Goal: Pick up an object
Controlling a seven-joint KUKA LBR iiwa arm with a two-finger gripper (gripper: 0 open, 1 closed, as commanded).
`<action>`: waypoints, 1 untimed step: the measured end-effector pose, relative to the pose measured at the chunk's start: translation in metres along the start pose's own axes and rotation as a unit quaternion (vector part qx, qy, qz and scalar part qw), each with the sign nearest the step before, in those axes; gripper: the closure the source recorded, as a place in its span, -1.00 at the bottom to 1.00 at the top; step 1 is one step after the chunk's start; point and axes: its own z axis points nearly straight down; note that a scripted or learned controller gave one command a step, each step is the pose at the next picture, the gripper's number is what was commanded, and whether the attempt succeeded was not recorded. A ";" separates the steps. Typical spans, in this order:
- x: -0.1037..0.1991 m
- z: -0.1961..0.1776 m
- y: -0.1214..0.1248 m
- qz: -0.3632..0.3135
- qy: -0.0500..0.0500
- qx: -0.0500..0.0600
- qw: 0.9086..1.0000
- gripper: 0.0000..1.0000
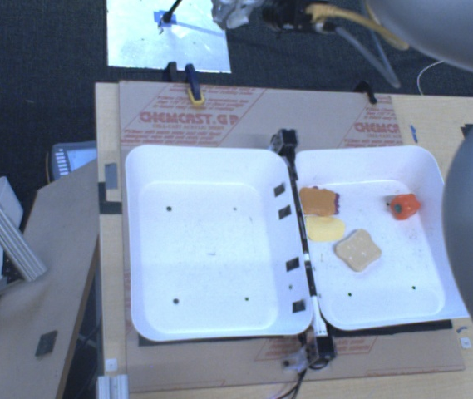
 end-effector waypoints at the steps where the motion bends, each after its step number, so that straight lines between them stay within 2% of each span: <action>1: 0.000 0.002 0.000 0.000 0.000 0.001 1.000 -1.00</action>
